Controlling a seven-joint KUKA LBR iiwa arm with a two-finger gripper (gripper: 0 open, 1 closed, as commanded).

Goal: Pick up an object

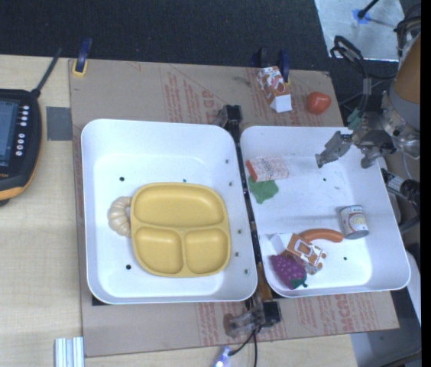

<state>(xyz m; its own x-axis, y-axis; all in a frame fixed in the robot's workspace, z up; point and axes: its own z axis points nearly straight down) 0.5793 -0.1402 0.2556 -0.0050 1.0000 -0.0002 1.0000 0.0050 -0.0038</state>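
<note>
A small silver metal can (353, 221) is seen lying below the claw (351, 150), well apart. The claw's fingers are spread with nothing between them, above the right shallow white bin (330, 186).

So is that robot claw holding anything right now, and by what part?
Nothing is held. The gripper hangs open above bare floor of the right bin, apart from the small can and the other items.

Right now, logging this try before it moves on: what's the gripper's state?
Gripper: open, holding nothing, over the right bin at its far right side.

Small can (353, 222), seemingly tipped, right bin (368, 277)
</note>
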